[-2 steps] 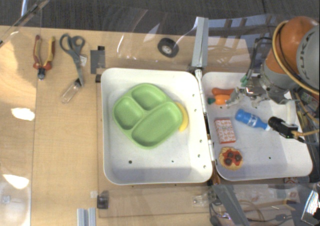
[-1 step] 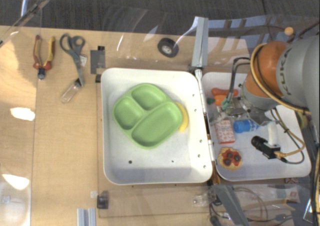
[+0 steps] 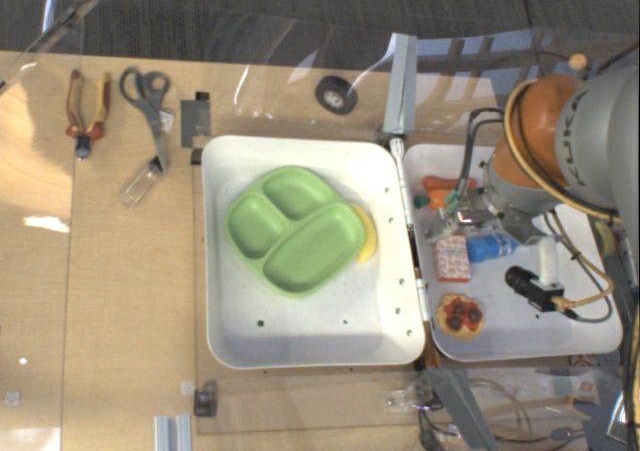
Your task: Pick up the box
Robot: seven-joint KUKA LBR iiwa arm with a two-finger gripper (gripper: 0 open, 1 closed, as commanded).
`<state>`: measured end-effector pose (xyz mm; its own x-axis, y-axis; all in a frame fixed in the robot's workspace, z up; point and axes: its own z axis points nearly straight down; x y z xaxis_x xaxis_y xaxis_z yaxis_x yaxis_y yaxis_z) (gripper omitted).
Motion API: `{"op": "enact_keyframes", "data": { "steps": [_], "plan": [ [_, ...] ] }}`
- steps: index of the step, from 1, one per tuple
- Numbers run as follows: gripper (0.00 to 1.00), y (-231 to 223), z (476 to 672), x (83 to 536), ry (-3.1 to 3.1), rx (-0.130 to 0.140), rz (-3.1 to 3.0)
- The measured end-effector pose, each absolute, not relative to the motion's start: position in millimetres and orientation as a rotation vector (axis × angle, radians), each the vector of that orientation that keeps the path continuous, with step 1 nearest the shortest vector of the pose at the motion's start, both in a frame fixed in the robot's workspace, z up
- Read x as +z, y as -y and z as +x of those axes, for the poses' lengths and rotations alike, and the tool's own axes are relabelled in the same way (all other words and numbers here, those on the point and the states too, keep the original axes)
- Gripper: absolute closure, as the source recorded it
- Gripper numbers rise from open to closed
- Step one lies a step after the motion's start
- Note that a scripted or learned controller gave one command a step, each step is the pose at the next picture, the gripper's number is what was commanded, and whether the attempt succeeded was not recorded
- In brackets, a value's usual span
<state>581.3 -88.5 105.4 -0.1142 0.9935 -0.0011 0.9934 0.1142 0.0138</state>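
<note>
A wooden bench [image 3: 110, 269] holds two white bins. In the right bin [image 3: 590, 334], a small red-patterned box [image 3: 452, 258] lies flat near the left wall. The gripper [image 3: 455, 214] hovers just above it; whether it is clenched or released cannot be told. A blue object [image 3: 492, 246] lies beside the box, and a small pizza-like disc [image 3: 460, 314] lies below. The left bin [image 3: 235, 329] holds a green divided plate [image 3: 296, 229].

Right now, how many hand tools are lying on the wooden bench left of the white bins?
2: red-handled pliers near the far left edge, and grey-handled scissors just right of them. None appears hidden.
</note>
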Motion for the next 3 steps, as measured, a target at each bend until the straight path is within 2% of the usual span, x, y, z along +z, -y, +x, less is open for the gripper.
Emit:
{"op": "enact_keyframes", "data": {
  "steps": [1, 2, 3],
  "plan": [
    [1.00, 61.0, 489.7, 192.8, -2.308, 0.007, 2.126],
    [1.00, 41.1, 492.9, 219.2, -2.104, 0.006, 2.328],
    [1.00, 70.6, 487.6, 183.8, -1.956, 0.002, 2.457]
  ]
}}
